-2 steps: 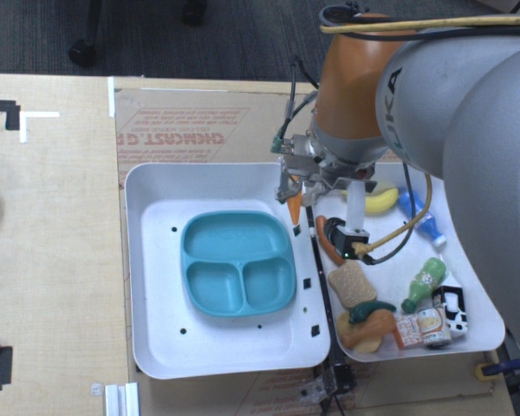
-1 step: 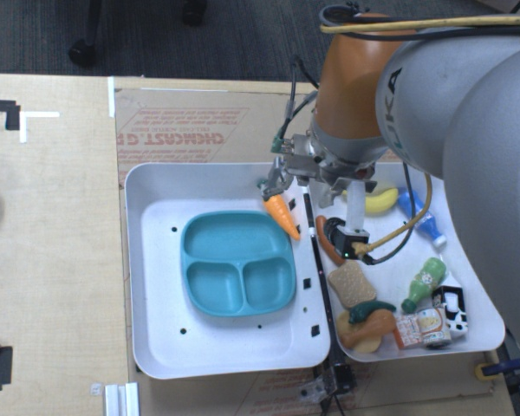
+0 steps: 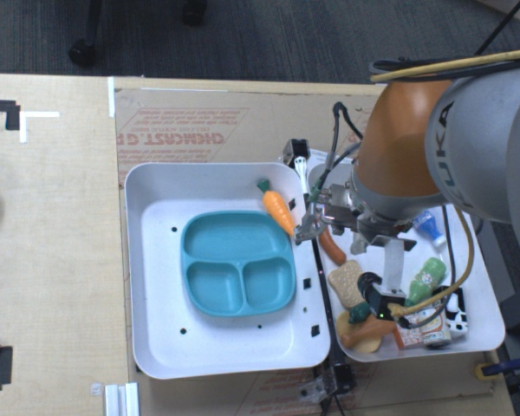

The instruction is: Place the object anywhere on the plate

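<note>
A teal divided plate (image 3: 238, 271) lies in the left bin (image 3: 156, 319). An orange toy carrot (image 3: 278, 211) with a green top rests at the plate's upper right corner, partly over its rim. My gripper (image 3: 319, 218) hangs under the orange-banded wrist, over the wall between the two bins and just right of the carrot. The wrist hides most of it. Nothing shows clearly in its grasp.
The right bin (image 3: 490, 319) holds several toy foods: a reddish sausage (image 3: 333, 249), a tan cracker (image 3: 347, 284), a green bottle (image 3: 426, 276), a blue item (image 3: 429, 227) and a cow-patterned carton (image 3: 456, 320). The arm covers much of that bin. Cardboard (image 3: 199, 133) lies behind the bins.
</note>
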You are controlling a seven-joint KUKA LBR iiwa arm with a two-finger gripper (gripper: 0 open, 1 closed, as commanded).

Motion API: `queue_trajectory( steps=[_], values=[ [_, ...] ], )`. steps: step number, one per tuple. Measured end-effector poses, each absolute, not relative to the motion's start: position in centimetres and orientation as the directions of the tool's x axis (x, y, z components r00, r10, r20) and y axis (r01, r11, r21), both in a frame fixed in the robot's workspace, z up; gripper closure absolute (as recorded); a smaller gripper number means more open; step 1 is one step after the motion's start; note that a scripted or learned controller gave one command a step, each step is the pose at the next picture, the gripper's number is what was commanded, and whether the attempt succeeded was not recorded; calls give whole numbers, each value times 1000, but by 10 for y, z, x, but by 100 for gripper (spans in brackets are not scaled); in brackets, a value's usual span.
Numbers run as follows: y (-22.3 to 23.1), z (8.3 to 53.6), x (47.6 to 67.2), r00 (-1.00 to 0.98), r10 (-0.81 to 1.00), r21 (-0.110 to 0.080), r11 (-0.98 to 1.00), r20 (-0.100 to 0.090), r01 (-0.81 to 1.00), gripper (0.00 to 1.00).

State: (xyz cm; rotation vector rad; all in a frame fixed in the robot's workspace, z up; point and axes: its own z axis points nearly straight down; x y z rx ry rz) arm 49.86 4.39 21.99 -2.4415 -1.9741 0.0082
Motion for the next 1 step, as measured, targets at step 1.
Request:
queue_trajectory(
  steps=[1],
  values=[
    [44, 220, 499, 210, 978, -4, -210, -3, 978, 0]
  ],
)
